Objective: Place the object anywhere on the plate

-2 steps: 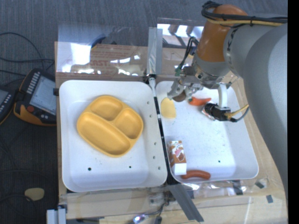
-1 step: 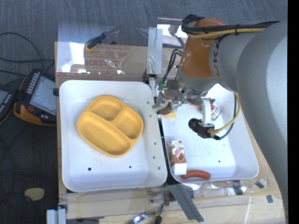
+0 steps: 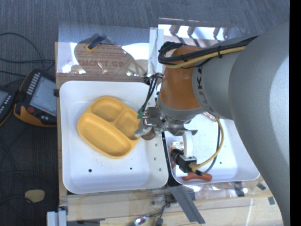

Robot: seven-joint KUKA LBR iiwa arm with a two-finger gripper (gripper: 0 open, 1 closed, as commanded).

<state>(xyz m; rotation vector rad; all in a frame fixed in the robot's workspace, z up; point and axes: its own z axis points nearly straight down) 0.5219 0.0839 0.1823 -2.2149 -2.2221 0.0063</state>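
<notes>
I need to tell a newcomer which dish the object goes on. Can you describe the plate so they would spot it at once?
Look at the left of the two white bins. The plate lies in its middle, reaching toward the bin's right wall. It is the one yellow thing there, kidney-shaped, with raised ridges splitting it into three compartments.

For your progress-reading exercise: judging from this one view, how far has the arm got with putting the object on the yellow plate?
Done: the arm has reached across to the left bin, and its gripper sits at the right rim of the yellow plate. In hand: the wrist hides the gripper's tip, so a held object cannot be confirmed. Left: no object lies in the plate's compartments yet. An orange-handled tool lies in the right bin.
</notes>
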